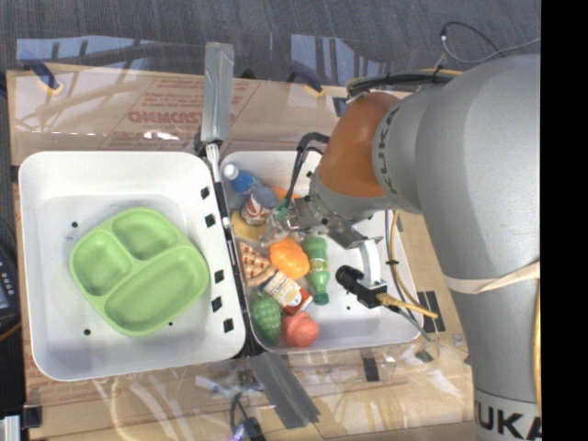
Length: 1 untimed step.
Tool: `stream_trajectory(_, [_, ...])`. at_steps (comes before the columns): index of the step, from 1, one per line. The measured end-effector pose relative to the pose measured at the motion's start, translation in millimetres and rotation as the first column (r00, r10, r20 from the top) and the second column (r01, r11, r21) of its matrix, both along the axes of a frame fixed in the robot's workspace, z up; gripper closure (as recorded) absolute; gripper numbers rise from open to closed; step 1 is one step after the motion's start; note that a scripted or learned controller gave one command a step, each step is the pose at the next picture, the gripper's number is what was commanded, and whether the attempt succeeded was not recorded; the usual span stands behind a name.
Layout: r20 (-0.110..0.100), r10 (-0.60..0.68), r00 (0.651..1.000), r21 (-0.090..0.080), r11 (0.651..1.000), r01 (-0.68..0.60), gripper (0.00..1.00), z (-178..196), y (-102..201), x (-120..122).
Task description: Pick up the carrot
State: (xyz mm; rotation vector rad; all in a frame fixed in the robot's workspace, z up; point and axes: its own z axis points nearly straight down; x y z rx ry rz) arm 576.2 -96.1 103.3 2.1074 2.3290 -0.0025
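Note:
The carrot (288, 258), a stubby orange piece, lies in the middle of the right bin (404, 333) among other toy foods. It touches a green bottle (318, 266) on its right. My gripper (292, 217) hangs low over the bin, just above and behind the carrot, with the orange-banded wrist (358, 150) behind it. The wrist housing covers the gripper's tips. A small orange sliver (279, 194) peeks out next to the gripper.
Around the carrot lie a blue bottle (241, 180), a pizza slice (255, 266), a printed packet (283, 290), a green knobbly fruit (266, 318) and a red fruit (301, 331). The left bin (46, 209) holds a green divided plate (138, 269).

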Motion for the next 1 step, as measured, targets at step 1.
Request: stream_trajectory(1, [0.002,0.027,1.000,0.002,1.000,-0.027,1.00,108.5,52.5,-2.5])
